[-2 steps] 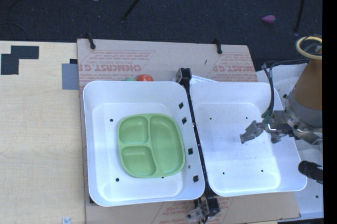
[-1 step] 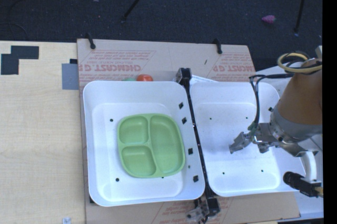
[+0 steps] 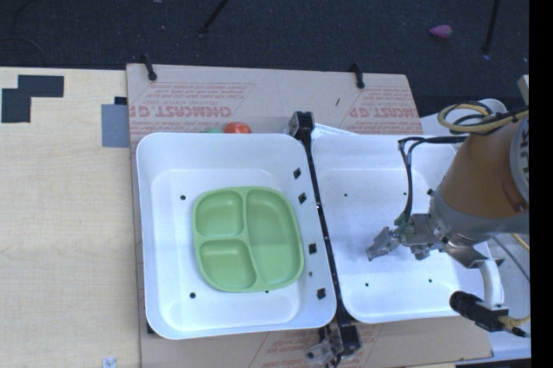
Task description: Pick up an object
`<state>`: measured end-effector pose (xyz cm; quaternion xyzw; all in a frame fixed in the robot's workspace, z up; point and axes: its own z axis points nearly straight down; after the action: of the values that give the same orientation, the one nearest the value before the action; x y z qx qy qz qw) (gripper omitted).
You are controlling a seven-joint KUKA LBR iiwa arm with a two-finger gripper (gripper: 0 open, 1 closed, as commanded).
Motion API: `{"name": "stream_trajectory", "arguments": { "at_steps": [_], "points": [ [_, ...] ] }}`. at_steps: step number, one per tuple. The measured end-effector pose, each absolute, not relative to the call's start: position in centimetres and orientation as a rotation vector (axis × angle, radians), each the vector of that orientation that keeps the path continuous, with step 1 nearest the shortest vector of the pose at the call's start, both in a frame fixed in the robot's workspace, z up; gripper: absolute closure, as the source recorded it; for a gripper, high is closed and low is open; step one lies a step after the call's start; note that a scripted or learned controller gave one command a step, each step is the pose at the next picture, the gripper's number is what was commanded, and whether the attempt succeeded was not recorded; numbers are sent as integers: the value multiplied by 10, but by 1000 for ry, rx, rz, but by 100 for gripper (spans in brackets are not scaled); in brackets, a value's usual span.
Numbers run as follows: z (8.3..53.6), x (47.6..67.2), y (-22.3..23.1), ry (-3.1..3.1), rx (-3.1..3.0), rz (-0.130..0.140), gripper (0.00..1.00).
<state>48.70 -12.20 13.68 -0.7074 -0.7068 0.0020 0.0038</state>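
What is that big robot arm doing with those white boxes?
A grey robot arm with an orange band is reaching into the right-hand shallow white bin, and its two-finger gripper sits low over that bin's floor. Nothing shows between its fingers. A light green divided plastic tray lies flat in the left-hand white bin, apart from the arm. A small orange-red thing peeks out behind that bin's far rim.

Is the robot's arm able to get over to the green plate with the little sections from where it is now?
Probably yes. The gripper sits in the right white bin, the green sectioned plastic plate lies uncovered in the left white bin, and between them is a low black divider.
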Motion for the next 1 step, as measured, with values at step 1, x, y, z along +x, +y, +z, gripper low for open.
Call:
{"name": "stream_trajectory", "arguments": {
  "at_steps": [1],
  "points": [
    [87,487,-122,-2219,-2222,1,0]
  ]
}}
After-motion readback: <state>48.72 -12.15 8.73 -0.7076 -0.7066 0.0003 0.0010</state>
